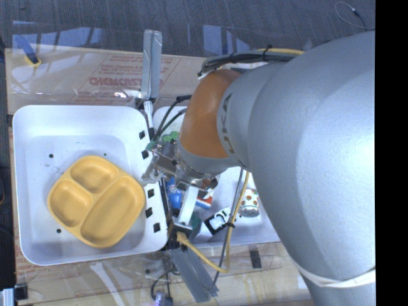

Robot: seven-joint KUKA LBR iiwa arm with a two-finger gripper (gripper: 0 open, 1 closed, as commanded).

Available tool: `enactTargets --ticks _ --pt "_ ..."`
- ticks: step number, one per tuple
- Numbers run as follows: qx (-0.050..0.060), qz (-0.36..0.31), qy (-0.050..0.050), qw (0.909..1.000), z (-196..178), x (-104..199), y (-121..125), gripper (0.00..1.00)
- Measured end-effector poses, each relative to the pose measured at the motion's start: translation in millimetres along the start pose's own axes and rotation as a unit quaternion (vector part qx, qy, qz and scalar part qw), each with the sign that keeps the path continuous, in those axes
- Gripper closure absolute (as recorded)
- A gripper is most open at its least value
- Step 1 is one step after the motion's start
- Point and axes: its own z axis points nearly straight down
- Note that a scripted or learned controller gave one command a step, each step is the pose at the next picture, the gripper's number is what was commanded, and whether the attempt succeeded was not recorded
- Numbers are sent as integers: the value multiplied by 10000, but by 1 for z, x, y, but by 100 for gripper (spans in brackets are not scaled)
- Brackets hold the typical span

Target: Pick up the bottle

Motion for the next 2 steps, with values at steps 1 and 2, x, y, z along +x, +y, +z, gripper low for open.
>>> enactTargets --ticks 1,2 --pt "-32 299 32 9995 6 -59 21 0" --pt "-40 378 47 9993 96 -110 88 0"
